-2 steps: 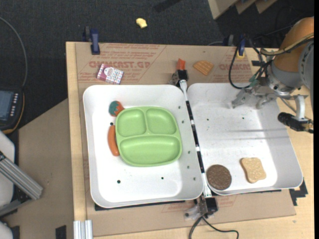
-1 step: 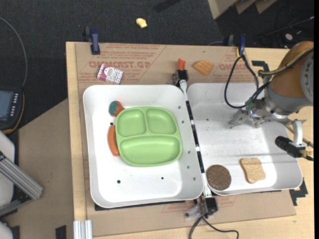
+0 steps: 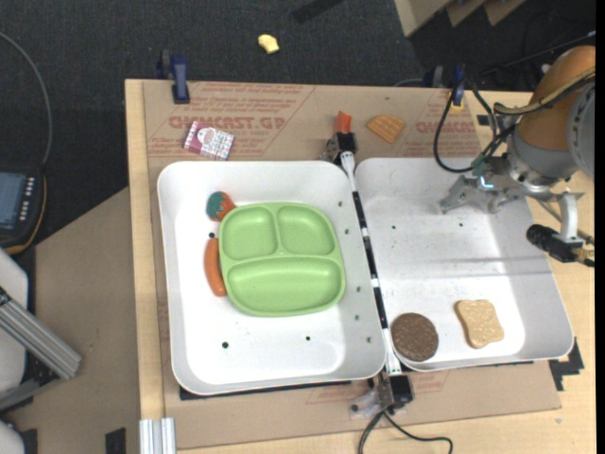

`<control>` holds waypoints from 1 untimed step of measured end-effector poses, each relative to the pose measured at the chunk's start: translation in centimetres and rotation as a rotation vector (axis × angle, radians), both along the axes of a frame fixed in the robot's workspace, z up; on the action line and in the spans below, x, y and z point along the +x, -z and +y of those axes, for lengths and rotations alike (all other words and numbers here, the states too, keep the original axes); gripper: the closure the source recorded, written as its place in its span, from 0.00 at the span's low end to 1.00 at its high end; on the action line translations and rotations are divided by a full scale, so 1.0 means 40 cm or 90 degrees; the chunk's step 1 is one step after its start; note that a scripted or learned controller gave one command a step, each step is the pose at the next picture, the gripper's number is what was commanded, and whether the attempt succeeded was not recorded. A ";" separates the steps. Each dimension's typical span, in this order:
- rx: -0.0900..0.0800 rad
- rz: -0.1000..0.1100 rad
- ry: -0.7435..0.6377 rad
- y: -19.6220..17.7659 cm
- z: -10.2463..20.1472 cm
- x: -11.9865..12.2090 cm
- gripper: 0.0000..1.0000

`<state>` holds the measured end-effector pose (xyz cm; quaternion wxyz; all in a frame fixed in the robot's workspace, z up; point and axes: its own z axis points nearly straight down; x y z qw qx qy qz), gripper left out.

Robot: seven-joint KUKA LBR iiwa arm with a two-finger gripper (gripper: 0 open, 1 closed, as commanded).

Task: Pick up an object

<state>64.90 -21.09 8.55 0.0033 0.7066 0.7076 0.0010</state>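
Note:
My gripper [image 3: 479, 197] hangs over the far part of the right bin [image 3: 529, 253], reaching in from the right. It is open, with nothing between its fingers. In the same bin, near the front edge, lie a round brown patty [image 3: 414, 336] and a tan slice of toast [image 3: 479, 322], both well in front of the gripper. The left bin [image 3: 189, 329] holds a green divided plate [image 3: 281, 258]. An orange sausage [image 3: 215, 266] lies along the plate's left side, and a small teal and red piece [image 3: 220, 204] sits at its far left corner.
On the cardboard behind the bins lie a tan cracker [image 3: 385, 127], a pink packet [image 3: 208, 140] and a small orange clip [image 3: 342, 121]. Cables run past the right bin's far edge. A yellow scrap [image 3: 268, 43] lies on the dark floor.

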 end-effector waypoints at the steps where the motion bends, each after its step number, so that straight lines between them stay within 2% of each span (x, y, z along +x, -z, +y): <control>1: 0.005 0.003 0.000 -0.032 -0.025 -0.019 0.00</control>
